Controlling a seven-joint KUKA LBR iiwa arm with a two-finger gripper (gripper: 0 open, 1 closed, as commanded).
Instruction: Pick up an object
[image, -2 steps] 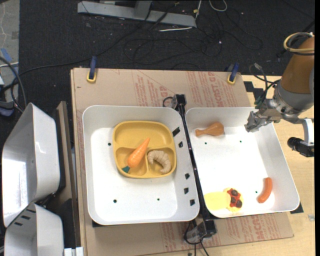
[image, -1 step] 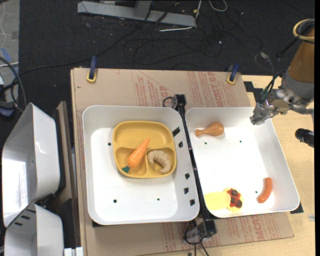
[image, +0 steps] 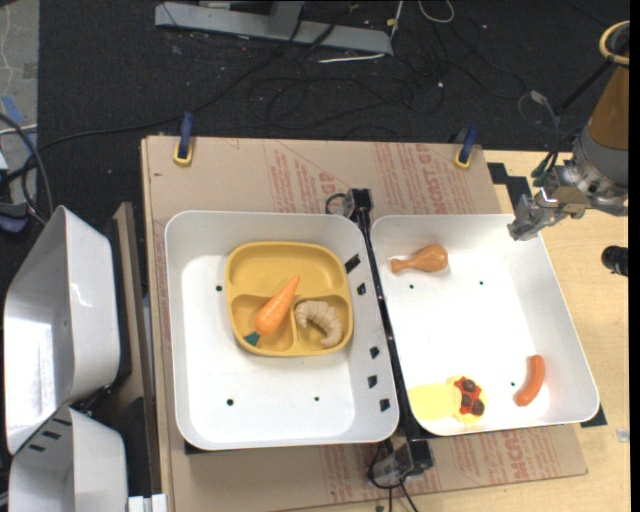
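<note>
One target nearest: tan plastic chicken drumstick (image: 421, 261) in right white bin (image: 560, 300), long axis left-right, lying left and slightly below grey two-finger gripper (image: 527, 222), whose grip state unclear.

Two white bins (image: 200, 400) are set side by side on a cardboard sheet (image: 290, 165), which is held by yellow clamps (image: 183, 152); cables (image: 300, 90) are strewn behind.
</note>
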